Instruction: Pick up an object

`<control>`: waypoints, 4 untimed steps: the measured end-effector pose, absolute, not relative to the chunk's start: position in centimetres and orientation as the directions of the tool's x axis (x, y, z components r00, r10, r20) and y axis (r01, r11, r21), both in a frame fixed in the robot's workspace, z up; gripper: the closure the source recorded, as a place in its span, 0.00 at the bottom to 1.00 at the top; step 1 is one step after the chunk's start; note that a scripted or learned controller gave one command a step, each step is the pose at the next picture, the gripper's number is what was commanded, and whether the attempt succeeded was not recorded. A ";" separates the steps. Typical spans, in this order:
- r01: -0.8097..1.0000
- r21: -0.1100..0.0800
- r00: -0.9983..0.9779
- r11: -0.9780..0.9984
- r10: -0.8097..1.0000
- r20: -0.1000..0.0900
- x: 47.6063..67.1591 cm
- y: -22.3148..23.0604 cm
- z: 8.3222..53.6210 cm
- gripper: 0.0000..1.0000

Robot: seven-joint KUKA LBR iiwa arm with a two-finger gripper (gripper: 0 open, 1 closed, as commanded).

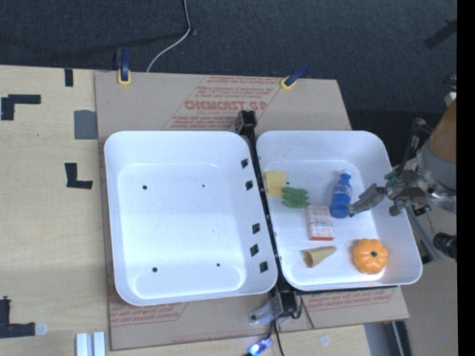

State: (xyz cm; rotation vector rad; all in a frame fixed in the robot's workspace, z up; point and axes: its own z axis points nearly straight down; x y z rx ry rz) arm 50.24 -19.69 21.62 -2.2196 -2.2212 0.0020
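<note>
toward the right edge of the desk (pixel 44 169), the right-hand shallow white plastic bin (pixel 371 148) holds six small things. the blue plastic bottle with a white cap (pixel 341 195) lies near the bin's middle, slightly toward its right wall. the end effector (pixel 369 197) sits just beside that bottle on its right, with one dark finger (pixel 364 200) slanting down and left until its tip is at or almost touching the bottle's lower end; i cannot tell whether they touch. nothing is seen between the fingers, and how far apart they stand cannot be told from this slant.

the small red and white carton (pixel 320 223) lies just below the bottle, close to the finger's tip. the orange toy pumpkin (pixel 369 256) rests near the bin's front right corner, below the end effector and apart from it. the tan cone (pixel 318 255) lies near the front wall, left of the pumpkin. the pale yellow block (pixel 275 183) and the green leafy toy (pixel 295 196) lie side by side near the bin's left wall, well apart from the end effector.

the grey arm (pixel 438 165) reaches in over the bin's right rim from the desk's right edge, its wrist low and roughly level, pointing left toward the bottle. the left-hand shallow white plastic bin (pixel 178 213) lies alongside, on a brown cardboard sheet (pixel 223 102).
</note>
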 end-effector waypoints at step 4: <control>1.000 0.000 -0.003 0.003 1.000 -0.001 62.7 -12.9 9.5 1.00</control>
